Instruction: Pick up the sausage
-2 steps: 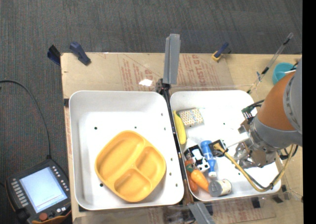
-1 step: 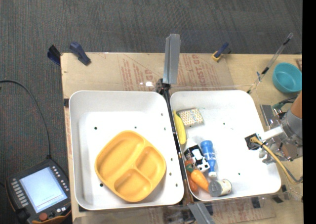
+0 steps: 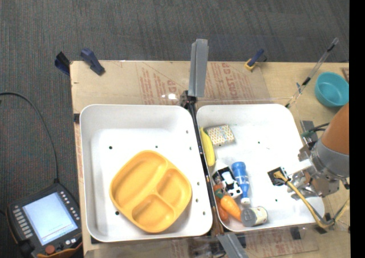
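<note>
Seeing stubby orange sausage [image 3: 229, 207] in right bin [image 3: 268, 137] beside can [image 3: 255, 216]; yellow plate [image 3: 151, 191] in left bin [image 3: 114, 131]; pincer [image 3: 303, 185] state: can't tell.

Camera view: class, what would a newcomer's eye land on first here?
The big yellow divided plate in the left bin stands out first. Next comes the cluster along the right bin's left side: a blue bottle, an orange carrot, a yellow banana. The grey arm with its orange band enters at the right edge.

Robot lab: teach pendant [image 3: 43, 217], clamped bench [image 3: 131, 83]
</note>
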Motion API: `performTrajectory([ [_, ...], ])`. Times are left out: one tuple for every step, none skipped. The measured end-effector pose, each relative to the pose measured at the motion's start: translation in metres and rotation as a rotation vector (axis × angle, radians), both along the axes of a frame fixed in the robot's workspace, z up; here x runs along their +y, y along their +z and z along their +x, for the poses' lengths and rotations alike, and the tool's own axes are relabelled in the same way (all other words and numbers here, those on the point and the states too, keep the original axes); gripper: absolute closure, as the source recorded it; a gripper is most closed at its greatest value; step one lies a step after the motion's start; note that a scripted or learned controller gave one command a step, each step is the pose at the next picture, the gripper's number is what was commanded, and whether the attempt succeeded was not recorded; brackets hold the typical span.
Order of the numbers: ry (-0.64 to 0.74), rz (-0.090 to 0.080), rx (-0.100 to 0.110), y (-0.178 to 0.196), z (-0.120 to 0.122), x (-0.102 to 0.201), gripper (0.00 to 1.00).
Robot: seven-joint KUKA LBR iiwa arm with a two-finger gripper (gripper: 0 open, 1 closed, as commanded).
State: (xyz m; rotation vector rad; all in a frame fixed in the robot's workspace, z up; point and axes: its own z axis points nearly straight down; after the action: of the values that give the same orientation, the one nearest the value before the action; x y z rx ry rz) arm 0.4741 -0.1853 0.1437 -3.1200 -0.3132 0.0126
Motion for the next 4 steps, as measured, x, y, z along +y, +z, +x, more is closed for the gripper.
performTrajectory([
  [0.004, -0.002, -0.003, 0.056, 0.002, 0.049, 1.00],
  [0.011, -0.002, -0.002, 0.050, 0.001, 0.094, 1.00],
  [0.024, -0.002, -0.001, 0.030, 0.061, 0.059, 1.00],
  [0.001, -0.001, 0.000, -0.028, 0.018, 0.095, 1.00],
])
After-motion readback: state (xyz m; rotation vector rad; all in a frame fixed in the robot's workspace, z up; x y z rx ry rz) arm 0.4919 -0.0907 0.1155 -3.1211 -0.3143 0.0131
